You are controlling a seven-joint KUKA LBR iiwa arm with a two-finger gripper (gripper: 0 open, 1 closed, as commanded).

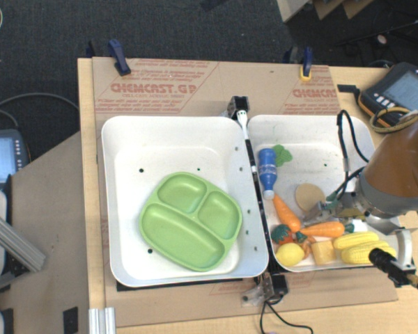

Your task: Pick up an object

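Camera view: looks down at a slant on my bench and both bins.
My claw [332, 207]: low in the right bin [303, 127], over the toy food toward its near edge; my wrist hides it, so I cannot tell how it is set.
My arm [397, 169]: orange band and grey wrist reach in over the right bin's right edge.
Things to pick: an orange carrot [287, 216] and a second carrot [327, 229] just beside my claw; yellow corn [359, 248] and a lemon [290, 255] at the near edge; a tan disc [308, 197] mid-bin; a blue bottle [266, 172] along the left edge, a green piece [283, 155] touching it.
Left bin [125, 138]: a green divided plate [190, 220] lies toward its near right corner.
Writing: red "CHEMCAST" print, partly readable, on the brown board [195, 82] under the bins.
Clamps: a blue clamp [118, 56] and another [306, 62] on the board's far edge.
Room: dark carpet [160, 12] behind; a handheld controller [393, 96] at the board's far right corner.
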